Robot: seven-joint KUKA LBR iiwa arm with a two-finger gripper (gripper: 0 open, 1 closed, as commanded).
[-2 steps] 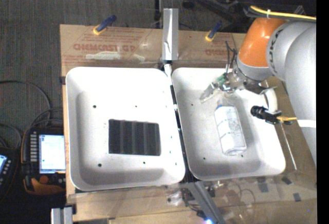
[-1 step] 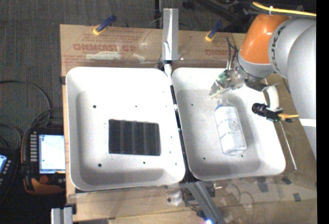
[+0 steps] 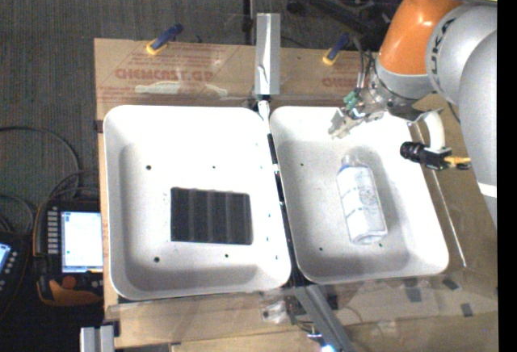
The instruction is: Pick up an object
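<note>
A clear plastic bottle [image 3: 360, 201] with a white label lies on its side in the right bin [image 3: 311, 181], its cap end toward the back. A black ribbed rectangular block [image 3: 211, 215] lies flat in the left bin [image 3: 137, 140]. My gripper [image 3: 346, 121] hangs over the back of the right bin, just above and behind the bottle's cap end, apart from the bottle. Nothing shows between its fingers.
A metal post [image 3: 267, 56] stands behind the seam between the bins. Two clamps [image 3: 164, 38] hold the cardboard backing at the rear. A black cable fitting [image 3: 420, 152] sticks out by the right bin's right rim. A handheld pendant [image 3: 77, 241] lies left of the bench.
</note>
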